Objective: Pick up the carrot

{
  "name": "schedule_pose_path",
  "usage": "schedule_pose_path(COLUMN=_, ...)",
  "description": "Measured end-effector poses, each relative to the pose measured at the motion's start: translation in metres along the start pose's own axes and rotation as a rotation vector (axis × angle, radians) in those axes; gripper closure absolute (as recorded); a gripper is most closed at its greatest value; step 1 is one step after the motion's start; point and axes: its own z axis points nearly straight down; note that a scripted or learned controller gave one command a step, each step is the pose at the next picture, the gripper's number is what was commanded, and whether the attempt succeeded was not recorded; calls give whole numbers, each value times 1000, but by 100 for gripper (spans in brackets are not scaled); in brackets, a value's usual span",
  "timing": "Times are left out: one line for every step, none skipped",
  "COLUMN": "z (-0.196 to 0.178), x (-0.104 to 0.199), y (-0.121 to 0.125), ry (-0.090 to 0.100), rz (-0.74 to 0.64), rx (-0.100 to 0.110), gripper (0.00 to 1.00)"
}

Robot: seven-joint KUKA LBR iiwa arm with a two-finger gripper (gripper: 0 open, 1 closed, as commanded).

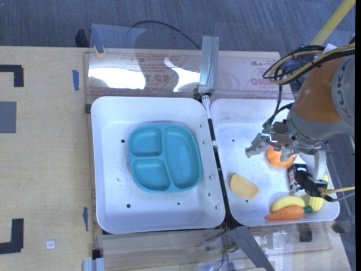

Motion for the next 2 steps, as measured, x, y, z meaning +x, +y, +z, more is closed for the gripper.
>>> schedule_pose_path(z=16, x=-53, y=34, ry=-3, rz=122, rx=0, gripper=0)
schedule_pose_path(z=-8, x=-49, y=12, ry=0, rz=83, rx=3, gripper=0)
